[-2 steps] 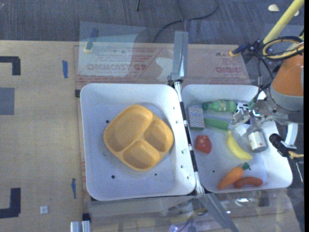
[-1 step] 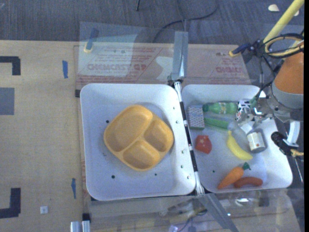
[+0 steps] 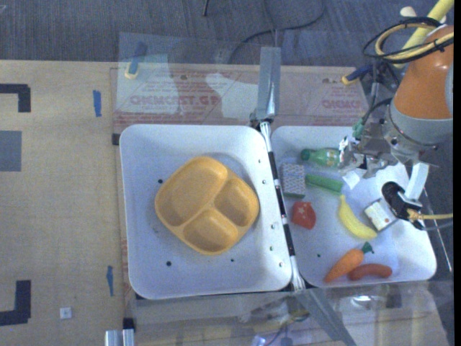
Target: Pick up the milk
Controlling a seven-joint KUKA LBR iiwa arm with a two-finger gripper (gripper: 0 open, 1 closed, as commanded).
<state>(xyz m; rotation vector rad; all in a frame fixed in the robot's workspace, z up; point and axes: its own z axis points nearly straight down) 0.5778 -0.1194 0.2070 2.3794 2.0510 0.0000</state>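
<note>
Right now my claw (image 3: pixel 358 157) hangs over the twelve o'clock part of the right bin (image 3: pixel 414 254), with the grey wrist and its orange band rising behind it toward two o'clock. How far open it is I cannot tell from this slant, and I see nothing held in it.

At nine o'clock from the claw, just beside it, a green bottle (image 3: pixel 320 156) lies on its side. A little lower, at about eight o'clock, a green cucumber (image 3: pixel 324 184) lies nearly level, and further that way a grey-and-green sponge (image 3: pixel 292 179) sits against the bin's nine o'clock wall. A red strawberry (image 3: pixel 304 215) rests at seven o'clock, below the sponge.

The milk carton (image 3: pixel 378 215), small and white, lies tilted at about five o'clock from the claw, apart from it, near the middle of the right bin. The banana (image 3: pixel 353 218) curves at six o'clock, its lower end just beside the carton.

Further out toward the bin's six o'clock edge, a carrot (image 3: pixel 346 263) lies on a slant with a reddish sausage (image 3: pixel 369 271) just beside it.

Well away at nine o'clock, the left bin (image 3: pixel 144 258) holds a yellow divided plate (image 3: pixel 207 204) near its centre. Both bins sit on the pale bench (image 3: pixel 57 193).
</note>
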